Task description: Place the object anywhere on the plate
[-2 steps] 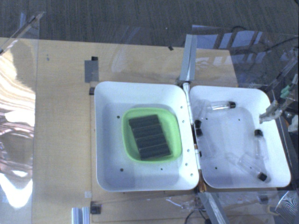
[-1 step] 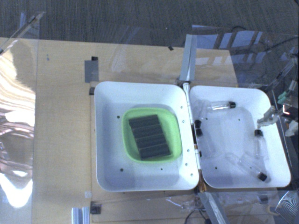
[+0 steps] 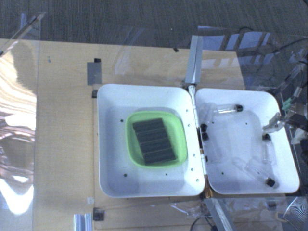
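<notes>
Two white bins sit side by side on the bench, and I read them from the near edge back. Nearest me, in the right bin, a clear tube lies at a slant in the near right corner, its black cap towards that corner. In the left bin, a green plate rests about the middle of the floor. The block, dark grey and ridged across, lies flat on the plate, inside its rim and turned a little off square. Level with it, two small black pieces sit against the right bin's left wall. At that bin's right wall I see grey metal that I take for the gripper; from here I cannot tell whether it is released or clenched, and nothing shows in its grasp. Farther back, a second clear tube lies near the right bin's far wall. Beyond the bins, a grey post stands at the seam between them, and a dark bracket lies on the bench off the left bin's far corner. Farthest is dark floor.
</notes>
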Robot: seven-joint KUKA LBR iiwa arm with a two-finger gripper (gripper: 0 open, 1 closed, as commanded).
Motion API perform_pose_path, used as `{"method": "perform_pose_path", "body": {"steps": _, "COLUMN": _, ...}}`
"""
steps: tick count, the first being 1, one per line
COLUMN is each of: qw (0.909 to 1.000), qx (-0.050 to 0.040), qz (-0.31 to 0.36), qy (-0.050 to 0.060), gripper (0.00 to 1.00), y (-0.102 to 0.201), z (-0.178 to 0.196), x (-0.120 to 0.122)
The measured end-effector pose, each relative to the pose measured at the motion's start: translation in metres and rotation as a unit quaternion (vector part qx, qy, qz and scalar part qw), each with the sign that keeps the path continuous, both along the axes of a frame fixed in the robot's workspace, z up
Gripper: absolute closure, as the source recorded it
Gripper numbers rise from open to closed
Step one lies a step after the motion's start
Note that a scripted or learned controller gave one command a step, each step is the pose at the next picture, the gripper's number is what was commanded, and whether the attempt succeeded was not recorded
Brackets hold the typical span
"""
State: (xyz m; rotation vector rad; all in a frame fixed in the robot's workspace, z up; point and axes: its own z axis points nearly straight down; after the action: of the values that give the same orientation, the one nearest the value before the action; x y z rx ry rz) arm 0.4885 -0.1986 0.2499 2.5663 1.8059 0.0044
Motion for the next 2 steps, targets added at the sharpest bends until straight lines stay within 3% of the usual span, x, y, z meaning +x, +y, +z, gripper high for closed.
{"method": "perform_pose_path", "body": {"steps": 1, "qw": 0.9992, "qx": -0.0005, "qz": 0.041, "qy": -0.001, "gripper": 0.0, "y": 0.008, "z": -0.005, "x": 0.001}}
{"method": "perform_pose_path", "body": {"steps": 2, "qw": 0.9986, "qx": -0.002, "qz": 0.052, "qy": -0.003, "gripper": 0.0, "y": 0.0, "z": 0.143, "x": 0.001}}
